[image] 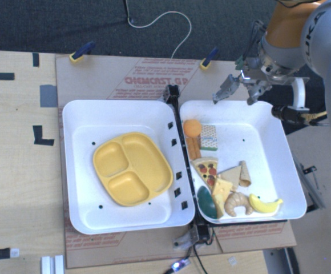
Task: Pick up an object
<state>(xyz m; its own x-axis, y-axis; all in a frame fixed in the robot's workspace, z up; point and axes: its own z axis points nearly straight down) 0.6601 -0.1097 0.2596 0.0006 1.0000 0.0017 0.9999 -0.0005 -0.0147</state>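
Note:
My gripper (237, 94) hangs above the far rim of the right bin (268, 130), fingers spread open and nothing between them. In that bin's near left part lie toy foods: an orange ball (192, 128), a green-and-white box (208, 137), a pizza slice (206, 168), a cheese wedge (223, 188), an ice-cream cone (243, 174), a croissant (238, 204), a banana (265, 204) and a dark green piece (207, 202). The gripper is well above and beyond them, touching none.
The left bin (80, 153) holds a yellow divided plate (132, 167). A black clamp (172, 93) sits where the bins meet at the far side. A white cable (160, 19) loops on the dark surface behind the cardboard-covered bench.

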